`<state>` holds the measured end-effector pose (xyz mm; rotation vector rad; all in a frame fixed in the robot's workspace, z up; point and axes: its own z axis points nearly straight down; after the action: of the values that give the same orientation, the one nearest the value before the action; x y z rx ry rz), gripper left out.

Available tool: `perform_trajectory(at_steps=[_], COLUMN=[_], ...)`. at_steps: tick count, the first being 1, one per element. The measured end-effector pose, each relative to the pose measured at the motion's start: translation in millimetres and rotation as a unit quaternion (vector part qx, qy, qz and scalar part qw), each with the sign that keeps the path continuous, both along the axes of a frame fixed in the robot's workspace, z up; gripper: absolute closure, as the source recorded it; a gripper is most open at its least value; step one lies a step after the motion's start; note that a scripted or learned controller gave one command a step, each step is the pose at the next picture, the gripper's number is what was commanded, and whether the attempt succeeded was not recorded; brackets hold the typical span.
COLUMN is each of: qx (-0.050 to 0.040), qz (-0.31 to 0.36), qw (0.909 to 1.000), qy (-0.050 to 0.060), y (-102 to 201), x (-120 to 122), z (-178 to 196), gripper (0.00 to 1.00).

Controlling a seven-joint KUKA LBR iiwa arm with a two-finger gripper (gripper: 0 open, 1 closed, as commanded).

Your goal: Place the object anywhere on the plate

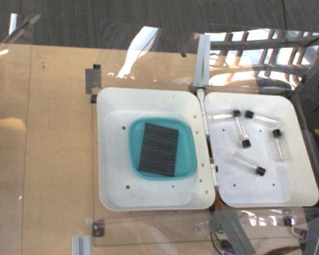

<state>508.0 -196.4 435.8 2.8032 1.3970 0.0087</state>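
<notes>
A teal plate (pixel 188 142) with rounded corners lies in the middle of the left white bin (pixel 112 142). A dark grey ribbed rectangular block (pixel 159 150) lies flat on the plate, well inside its rim and turned slightly clockwise. Nothing is touching the block.
The right white bin (pixel 300 187) holds several clear vials with black caps, among them one vial (pixel 241 128) near its middle and another vial (pixel 249 164) lower down. A metal divider post (pixel 202 62) stands behind the seam between the bins. A dark shape (pixel 315 86) overhangs the far right corner.
</notes>
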Motion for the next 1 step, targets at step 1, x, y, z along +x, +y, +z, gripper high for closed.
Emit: perform_trajectory(at_steps=[1], qx=[0.0001], qz=[0.000], qw=[1.0000], qy=[0.000], y=[0.2], x=[0.0], z=[0.0], gripper=[0.00])
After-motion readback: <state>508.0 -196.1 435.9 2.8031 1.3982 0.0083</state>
